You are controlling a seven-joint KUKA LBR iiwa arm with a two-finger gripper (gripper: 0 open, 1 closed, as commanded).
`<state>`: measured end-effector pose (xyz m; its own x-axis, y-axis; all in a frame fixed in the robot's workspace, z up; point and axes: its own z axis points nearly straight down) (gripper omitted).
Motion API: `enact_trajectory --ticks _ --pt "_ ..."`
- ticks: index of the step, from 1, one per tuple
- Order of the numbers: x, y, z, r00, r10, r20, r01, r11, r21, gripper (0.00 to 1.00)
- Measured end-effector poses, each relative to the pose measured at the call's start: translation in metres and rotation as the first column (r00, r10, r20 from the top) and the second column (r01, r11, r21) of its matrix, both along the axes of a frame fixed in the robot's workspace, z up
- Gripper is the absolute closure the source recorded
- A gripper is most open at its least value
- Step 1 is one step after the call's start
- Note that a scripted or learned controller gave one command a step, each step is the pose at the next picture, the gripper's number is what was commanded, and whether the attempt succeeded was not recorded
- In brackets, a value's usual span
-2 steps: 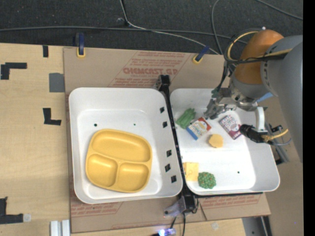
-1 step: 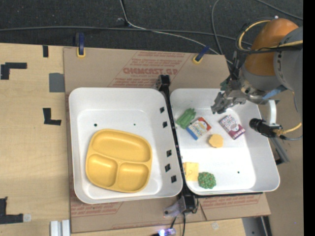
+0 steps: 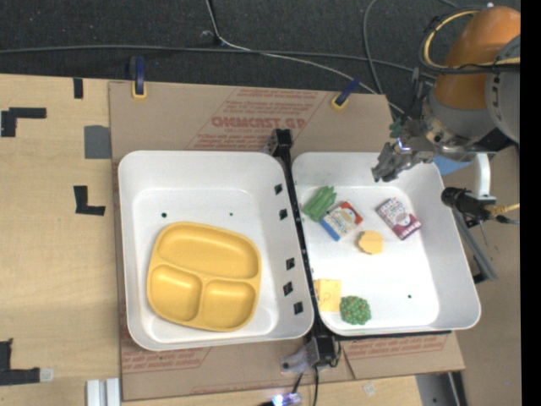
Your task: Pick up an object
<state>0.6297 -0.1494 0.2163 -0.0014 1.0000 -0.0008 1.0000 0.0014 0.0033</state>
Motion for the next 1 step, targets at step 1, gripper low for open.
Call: enact_trajectory --ticks 1 --pt "0.0005 0.0004 0.0176 1.000 0.000 -0.003 0.000 1.000 0.001 1.00"
